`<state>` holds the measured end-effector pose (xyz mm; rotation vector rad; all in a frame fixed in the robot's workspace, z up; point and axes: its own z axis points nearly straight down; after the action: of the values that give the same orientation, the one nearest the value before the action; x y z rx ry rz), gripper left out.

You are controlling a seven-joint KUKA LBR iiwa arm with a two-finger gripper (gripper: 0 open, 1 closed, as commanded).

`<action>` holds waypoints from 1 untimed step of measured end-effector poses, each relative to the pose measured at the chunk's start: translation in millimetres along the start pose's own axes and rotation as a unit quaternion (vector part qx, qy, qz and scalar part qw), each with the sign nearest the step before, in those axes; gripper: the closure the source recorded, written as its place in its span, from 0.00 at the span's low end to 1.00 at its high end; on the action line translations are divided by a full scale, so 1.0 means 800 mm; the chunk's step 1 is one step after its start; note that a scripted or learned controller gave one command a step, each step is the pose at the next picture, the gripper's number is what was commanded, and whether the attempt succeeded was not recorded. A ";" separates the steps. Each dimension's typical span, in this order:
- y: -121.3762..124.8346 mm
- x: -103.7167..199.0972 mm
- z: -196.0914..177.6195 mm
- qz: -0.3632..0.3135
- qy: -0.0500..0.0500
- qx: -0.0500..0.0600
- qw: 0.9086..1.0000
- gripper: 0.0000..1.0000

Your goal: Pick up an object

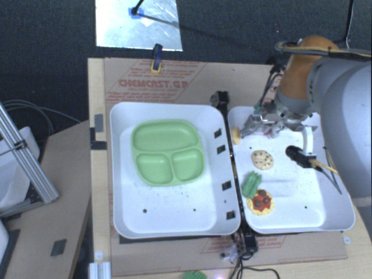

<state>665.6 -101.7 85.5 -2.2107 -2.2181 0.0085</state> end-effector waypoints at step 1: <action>-0.064 -0.006 0.002 0.002 -0.001 -0.004 1.000 0.00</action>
<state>614.1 -106.9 84.4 -2.2197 -2.2199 0.0024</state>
